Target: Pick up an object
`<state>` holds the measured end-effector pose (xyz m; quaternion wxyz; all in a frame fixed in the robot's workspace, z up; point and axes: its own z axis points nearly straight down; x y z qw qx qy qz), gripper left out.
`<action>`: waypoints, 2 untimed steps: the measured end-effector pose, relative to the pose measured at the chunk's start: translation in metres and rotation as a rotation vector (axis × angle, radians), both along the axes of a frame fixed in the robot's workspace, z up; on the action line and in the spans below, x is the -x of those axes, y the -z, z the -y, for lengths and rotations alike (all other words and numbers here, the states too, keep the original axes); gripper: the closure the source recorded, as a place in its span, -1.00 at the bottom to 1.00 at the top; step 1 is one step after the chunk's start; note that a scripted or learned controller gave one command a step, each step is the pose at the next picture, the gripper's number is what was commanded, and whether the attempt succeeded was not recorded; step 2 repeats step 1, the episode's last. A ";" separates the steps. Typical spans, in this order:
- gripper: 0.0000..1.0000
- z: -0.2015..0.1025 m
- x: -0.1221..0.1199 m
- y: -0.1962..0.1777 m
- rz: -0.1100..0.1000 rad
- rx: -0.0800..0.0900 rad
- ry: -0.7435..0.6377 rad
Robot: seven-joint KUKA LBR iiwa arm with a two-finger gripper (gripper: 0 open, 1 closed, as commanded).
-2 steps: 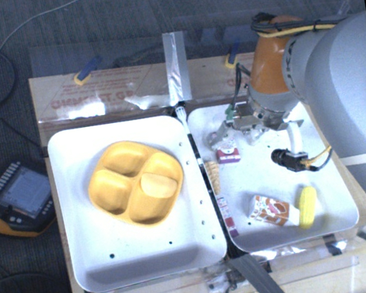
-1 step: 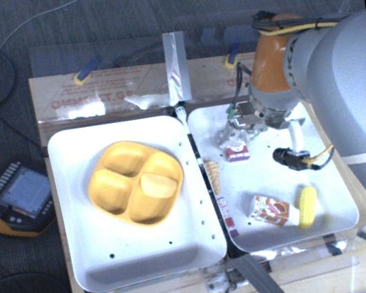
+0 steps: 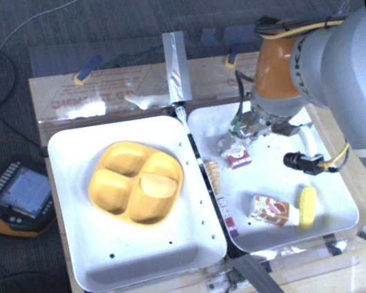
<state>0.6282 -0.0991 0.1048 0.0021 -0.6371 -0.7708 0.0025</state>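
Gripper (image 3: 244,126) low in right bin (image 3: 342,216), just above small packet (image 3: 238,157); finger state impossible to tell.

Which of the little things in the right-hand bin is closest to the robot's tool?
The small red-and-white packet, lying just below the tool near the bin's top. The orange snack pack and the yellow piece lie farther off, near the bin's bottom edge.

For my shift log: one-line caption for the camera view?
Arm reaches over right bin near small packet; yellow dish in left bin.
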 end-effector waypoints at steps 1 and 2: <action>1.00 -0.013 0.006 -0.076 0.002 -0.001 0.010; 1.00 -0.013 0.006 -0.076 0.002 -0.001 0.010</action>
